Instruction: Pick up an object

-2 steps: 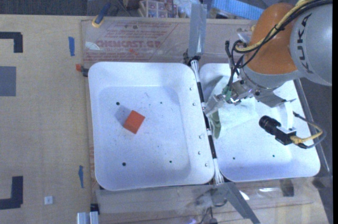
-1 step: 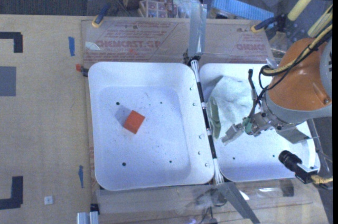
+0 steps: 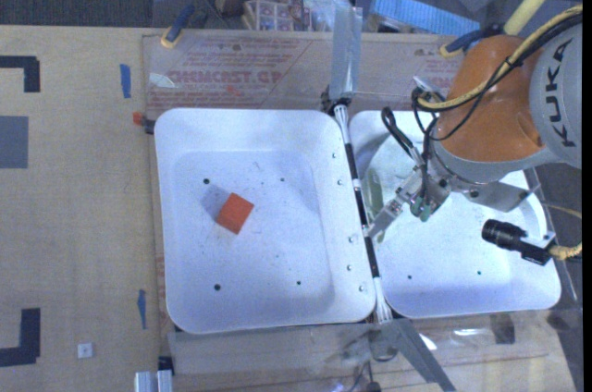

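The pick looks barely begun, as far as this view can show. The only loose object in sight, an orange block, lies untouched on the floor of the left bin, across the divider and well apart from the gripper, which hangs over the right bin. Nothing shows between the gripper's tips, so I judge that all of the work is left: cross to the other bin, descend, close, lift.

The arm reaches in from the right, its orange band high above the wrist and the tool slanting down and toward the bins' shared edge. The gripper sits near the left wall of the right bin, just beside the divider. From this angle its tips merge into 1 slim shape, and I cannot tell whether the jaws stand apart or together. The block lies beyond the divider from the jaws, at about their own height in the view.
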You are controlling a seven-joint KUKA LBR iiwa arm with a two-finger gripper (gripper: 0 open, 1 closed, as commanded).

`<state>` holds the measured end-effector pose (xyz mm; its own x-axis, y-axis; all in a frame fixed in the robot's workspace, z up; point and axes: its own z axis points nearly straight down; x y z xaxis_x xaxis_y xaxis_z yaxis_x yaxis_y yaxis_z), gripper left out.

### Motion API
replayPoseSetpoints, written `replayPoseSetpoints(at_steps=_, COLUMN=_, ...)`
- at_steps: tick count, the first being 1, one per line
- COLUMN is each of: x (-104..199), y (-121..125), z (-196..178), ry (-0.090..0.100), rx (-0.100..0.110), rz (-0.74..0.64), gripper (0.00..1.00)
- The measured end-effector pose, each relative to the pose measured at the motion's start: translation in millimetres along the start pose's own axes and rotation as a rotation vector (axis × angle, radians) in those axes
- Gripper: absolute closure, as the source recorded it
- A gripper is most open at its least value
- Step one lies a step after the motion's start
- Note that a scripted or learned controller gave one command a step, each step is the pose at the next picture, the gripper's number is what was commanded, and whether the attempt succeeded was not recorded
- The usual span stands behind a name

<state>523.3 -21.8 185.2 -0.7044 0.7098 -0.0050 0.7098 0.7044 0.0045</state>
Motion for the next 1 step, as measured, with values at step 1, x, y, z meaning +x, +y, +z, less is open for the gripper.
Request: replayPoseSetpoints(at_steps=1, x=-21.1, y=-45.4, z=0.1, ry=0.005, rx=0.004, rz=0.100, gripper=0.00)
